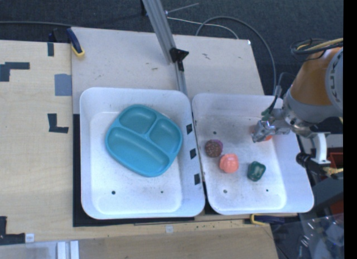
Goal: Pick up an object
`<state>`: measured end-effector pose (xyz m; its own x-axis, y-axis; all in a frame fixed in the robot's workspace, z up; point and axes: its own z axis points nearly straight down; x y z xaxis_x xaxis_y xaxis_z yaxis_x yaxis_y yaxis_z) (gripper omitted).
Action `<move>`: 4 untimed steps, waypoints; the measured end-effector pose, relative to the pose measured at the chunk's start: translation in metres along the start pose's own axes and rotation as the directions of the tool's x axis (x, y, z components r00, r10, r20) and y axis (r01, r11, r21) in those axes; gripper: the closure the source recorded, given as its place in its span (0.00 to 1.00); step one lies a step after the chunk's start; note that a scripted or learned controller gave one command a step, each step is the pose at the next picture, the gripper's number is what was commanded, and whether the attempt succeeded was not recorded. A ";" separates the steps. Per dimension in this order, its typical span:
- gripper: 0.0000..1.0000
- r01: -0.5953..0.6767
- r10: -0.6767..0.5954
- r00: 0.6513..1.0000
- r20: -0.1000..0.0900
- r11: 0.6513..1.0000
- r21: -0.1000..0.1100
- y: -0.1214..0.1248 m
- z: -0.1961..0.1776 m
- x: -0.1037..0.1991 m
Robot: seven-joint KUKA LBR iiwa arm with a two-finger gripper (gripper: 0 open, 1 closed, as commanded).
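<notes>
Now the jaws (264, 132) sit low in the right bin (240, 201), gripping something small and red; no writing shows.

Robotics lab: taped plywood desk (33, 140), two white bins (95, 196) side by side, loose cables (262, 40), metal camera pole (159, 18).

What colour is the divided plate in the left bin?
Light blue, a plain teal-blue all over. The plate shows best in the camera view.

Smooth, seemingly plastic blue plate (144, 139), scuffed white bins (95, 196), pale matt wood bench (28, 157).
</notes>
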<state>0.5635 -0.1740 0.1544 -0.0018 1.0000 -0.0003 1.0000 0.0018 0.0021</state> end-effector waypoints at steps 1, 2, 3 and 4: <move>1.00 0.000 0.000 1.000 0.001 1.000 -0.001 -0.004 -0.044 0.002; 1.00 0.000 0.000 1.000 0.001 1.000 -0.002 -0.007 -0.087 0.001; 1.00 0.004 -0.004 1.000 -0.002 1.000 0.005 -0.012 -0.075 0.059; 1.00 0.005 -0.005 1.000 -0.003 1.000 0.004 -0.016 -0.083 0.108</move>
<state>0.5467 -0.0659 0.2377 -0.0070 1.0000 0.0022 1.0000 0.0070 -0.0016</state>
